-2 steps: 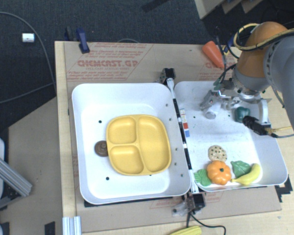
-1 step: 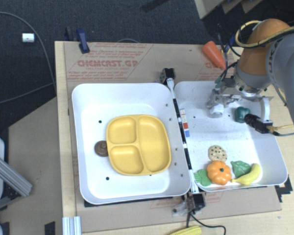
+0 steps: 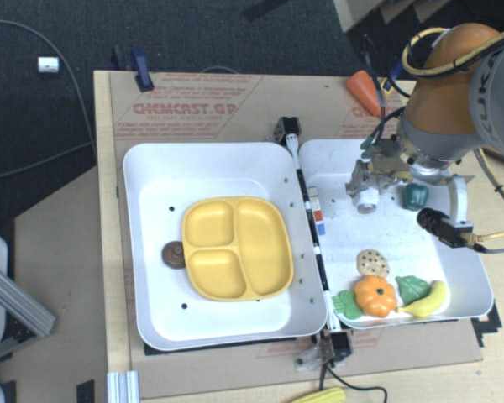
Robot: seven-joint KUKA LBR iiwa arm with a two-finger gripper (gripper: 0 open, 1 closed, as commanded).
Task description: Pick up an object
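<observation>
My gripper (image 3: 371, 193) hangs over the back part of the right bin (image 3: 336, 162), pointing down and a little left. A small teal object (image 3: 415, 196) lies just to its right, partly behind the wrist. Nearer the front of that bin lie a speckled cookie (image 3: 372, 263), an orange pumpkin-like fruit (image 3: 375, 295), a green leafy piece (image 3: 412, 288) and a yellow banana (image 3: 431, 300). Nothing shows under the gripper.
The left bin (image 3: 143, 225) holds a yellow divided plate (image 3: 235, 248) with a small brown disc (image 3: 174, 254) at its left edge. An orange object (image 3: 365, 93) lies on the board behind the right bin. A black cable connector (image 3: 443, 227) sticks out beside the wrist.
</observation>
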